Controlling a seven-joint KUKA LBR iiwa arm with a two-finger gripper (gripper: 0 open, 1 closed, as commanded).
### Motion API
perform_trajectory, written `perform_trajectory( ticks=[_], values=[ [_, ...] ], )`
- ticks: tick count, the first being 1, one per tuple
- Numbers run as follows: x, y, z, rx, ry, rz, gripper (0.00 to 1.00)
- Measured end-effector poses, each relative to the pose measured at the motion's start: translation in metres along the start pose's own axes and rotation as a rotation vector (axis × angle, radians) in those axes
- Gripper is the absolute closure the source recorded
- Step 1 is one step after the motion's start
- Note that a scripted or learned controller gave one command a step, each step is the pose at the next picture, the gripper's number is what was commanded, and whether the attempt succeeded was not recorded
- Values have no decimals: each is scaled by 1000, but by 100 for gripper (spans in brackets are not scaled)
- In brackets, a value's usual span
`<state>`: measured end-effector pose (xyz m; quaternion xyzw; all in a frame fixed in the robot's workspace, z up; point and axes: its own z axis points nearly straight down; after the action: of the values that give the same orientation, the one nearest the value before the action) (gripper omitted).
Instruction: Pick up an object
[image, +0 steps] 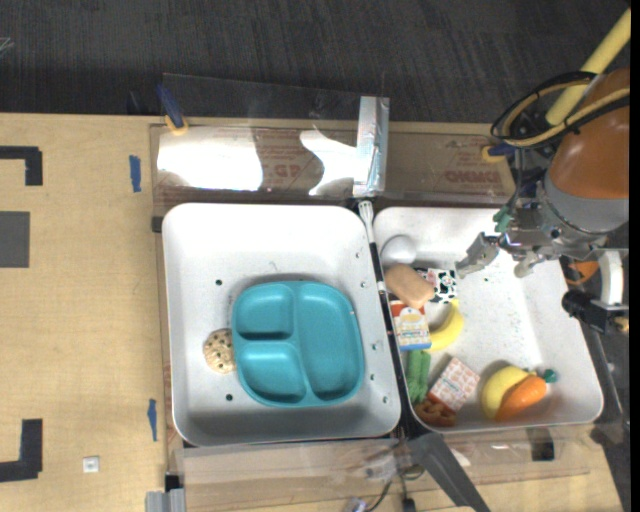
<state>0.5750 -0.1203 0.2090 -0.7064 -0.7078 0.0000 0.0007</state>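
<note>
The right bin (560, 330) holds the toys — a banana (447, 328), a lemon (501, 388) touching an orange carrot (524, 394), a small printed carton (455, 381). Along its left wall lie a tan bread-like piece (408, 285), a cow-patterned item (443, 284) and a green vegetable (417, 372).

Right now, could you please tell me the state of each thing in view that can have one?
Gripper: open, holding nothing, above the right bin.
Teal divided tray: flat in the left bin, compartments bare.
Cookie: lying flat against the tray's left edge.
Banana: lying on its side.
Lemon: resting against the carrot.
</note>
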Motion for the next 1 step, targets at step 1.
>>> perform_trajectory(
  ticks=[1],
  values=[
    [10, -35, 111, 2, 0, -184, 0]
  ],
)
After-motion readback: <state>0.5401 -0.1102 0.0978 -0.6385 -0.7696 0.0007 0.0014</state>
